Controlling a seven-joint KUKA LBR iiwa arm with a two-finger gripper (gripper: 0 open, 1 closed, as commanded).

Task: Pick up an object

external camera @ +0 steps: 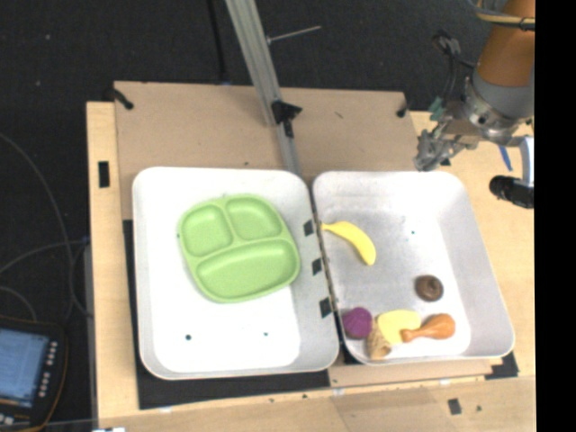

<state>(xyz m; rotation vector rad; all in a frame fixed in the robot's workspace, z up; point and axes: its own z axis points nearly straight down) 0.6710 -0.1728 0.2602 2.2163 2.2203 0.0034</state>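
Note:
The right bin [423,196] holds a yellow banana [351,240] near its left side and a brown doughnut [428,287] toward the right. Along its front edge lie a purple ball [357,321], a pale yellow piece [393,324] and an orange-brown drumstick-shaped toy [430,328]. My gripper [430,157] hangs above the bin's far right corner, well away from all of these, with nothing seen in it. The arm's orange band [507,48] is at the upper right.
The left bin [162,331] bears a green divided plate [238,247]. A grey metal pole [256,61] slants down from the top to the join of the two bins. A tablet [27,363] and cables lie off the bench at the lower left.

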